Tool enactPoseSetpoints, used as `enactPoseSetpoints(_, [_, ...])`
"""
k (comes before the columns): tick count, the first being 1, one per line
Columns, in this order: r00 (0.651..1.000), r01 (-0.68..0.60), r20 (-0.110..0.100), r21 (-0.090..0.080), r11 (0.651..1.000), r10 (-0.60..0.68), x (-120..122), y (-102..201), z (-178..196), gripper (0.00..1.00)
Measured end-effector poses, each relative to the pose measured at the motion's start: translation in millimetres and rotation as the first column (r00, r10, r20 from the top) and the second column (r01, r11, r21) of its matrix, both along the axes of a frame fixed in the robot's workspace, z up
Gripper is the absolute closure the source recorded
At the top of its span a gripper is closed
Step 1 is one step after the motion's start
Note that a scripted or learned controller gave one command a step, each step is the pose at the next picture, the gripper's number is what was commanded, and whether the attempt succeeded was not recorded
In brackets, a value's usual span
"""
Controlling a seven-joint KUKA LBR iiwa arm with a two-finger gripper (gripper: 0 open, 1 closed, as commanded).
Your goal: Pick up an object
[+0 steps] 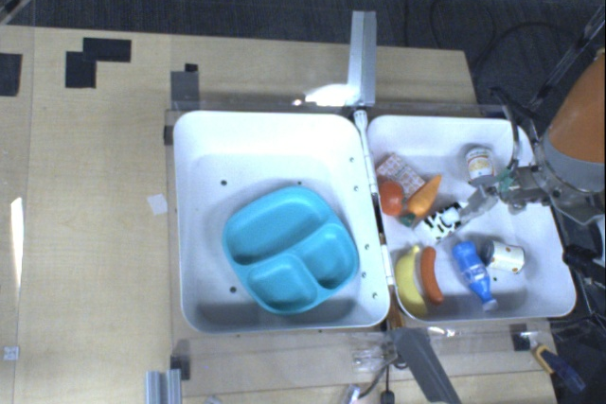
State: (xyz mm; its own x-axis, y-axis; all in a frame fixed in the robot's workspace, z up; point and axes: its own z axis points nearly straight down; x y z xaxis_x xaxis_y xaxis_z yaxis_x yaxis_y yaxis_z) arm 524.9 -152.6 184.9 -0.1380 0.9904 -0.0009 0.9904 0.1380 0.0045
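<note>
Camera view: two white bins side by side, left bin [194, 203] holding a blue divided plate [289, 249], right bin [559, 298] crowded with small items. Reaching in from the right, grey arm with gripper [466, 205] low over the right bin's middle, tip just beside a black-and-white toy [440, 220]. Nothing seen between the fingers; how far apart, impossible to tell at this size. Around the tip: carrot [424, 194], tomato [392, 200], patterned packet [401, 173] to its left; small can [479, 163] behind; banana [408, 278], sausage [431, 274], blue bottle [471, 271] and white cup [507, 257] nearer the front. Step in hand, by judgement: approach and descent onto a target, probably the toy. Next move: centring over it, then closing cleanly without catching the neighbouring carrot.
</note>
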Motion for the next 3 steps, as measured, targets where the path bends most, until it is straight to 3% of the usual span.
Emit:
enactPoseSetpoints(1, [1.000,-0.008,0.010,-0.003,1.000,0.008,-33.5,-8.6,-95.5,0.00])
enactPoseSetpoints(2, [1.000,-0.009,0.017,-0.005,1.000,0.009,-30.4,-7.8,-84.0,1.00])
enactPoseSetpoints(3, [0.997,0.078,0.001,0.000,0.997,-0.078,-0.4,27.1,11.5,1.00])
